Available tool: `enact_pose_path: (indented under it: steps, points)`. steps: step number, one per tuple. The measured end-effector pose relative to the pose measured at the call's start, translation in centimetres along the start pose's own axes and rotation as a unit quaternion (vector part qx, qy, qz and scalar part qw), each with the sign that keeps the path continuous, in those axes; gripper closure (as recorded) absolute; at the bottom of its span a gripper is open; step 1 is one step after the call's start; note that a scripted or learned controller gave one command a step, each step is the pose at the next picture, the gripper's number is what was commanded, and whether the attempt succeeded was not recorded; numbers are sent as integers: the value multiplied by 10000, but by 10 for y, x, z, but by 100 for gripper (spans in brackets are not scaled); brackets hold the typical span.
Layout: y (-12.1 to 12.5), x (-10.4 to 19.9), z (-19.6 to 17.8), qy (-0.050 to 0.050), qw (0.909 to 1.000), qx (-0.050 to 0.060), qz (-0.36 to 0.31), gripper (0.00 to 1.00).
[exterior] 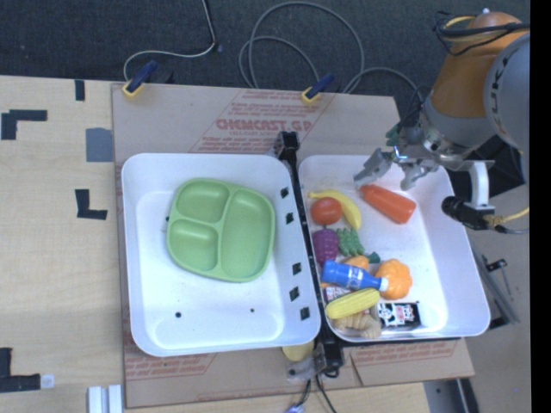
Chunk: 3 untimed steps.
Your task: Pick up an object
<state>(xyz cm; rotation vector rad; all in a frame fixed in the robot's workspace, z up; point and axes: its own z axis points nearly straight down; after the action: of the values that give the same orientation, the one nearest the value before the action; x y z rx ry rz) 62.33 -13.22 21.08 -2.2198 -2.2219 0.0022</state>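
Table [52,256] comes first, wide and brown, with two white bins side by side on a cardboard sheet [250,123]. The left bin [142,231] holds a green plate [221,229] with three parts. The right bin [448,265] holds toy food. The grey and orange arm [478,67] reaches in from the right. Its claw [394,169] hangs over the far end of the right bin with its fingers spread and nothing between them. An orange carrot [388,203] lies just below the claw. Nearby are a banana [342,205], a tomato [326,212], purple grapes [325,245], a blue bottle [350,275], an orange pumpkin [394,276] and yellow corn [353,303].
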Motion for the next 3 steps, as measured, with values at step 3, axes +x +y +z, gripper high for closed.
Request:
enact_pose_path:
  steps: [3]
  points:
    - [-61,3,124,-13,10000,-45,3,0]
